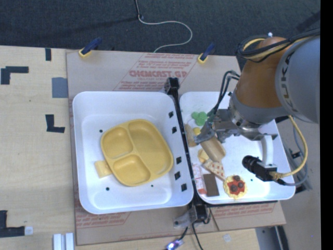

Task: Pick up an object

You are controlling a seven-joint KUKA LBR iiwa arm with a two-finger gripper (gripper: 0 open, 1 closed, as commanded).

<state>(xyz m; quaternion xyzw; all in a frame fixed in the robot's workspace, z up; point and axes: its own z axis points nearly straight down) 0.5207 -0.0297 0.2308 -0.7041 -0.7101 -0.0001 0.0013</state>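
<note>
My gripper [206, 134] hangs low over the left part of the right bin [281, 191], above a pile of small toy foods. Just under it lie a tan bread-like piece [212, 150] and a green leafy piece [199, 117]. A pizza slice [214, 167], a brown block [210, 184] and a round yellow piece with red dots [235, 186] lie nearer the front. The wrist and its fittings hide the fingertips.
The left bin [83, 155] holds a yellow divided plate [137, 151] with a small yellow block [102, 168] at its left edge. A black divider [179, 139] runs between the bins. Cables loop around the arm on the right.
</note>
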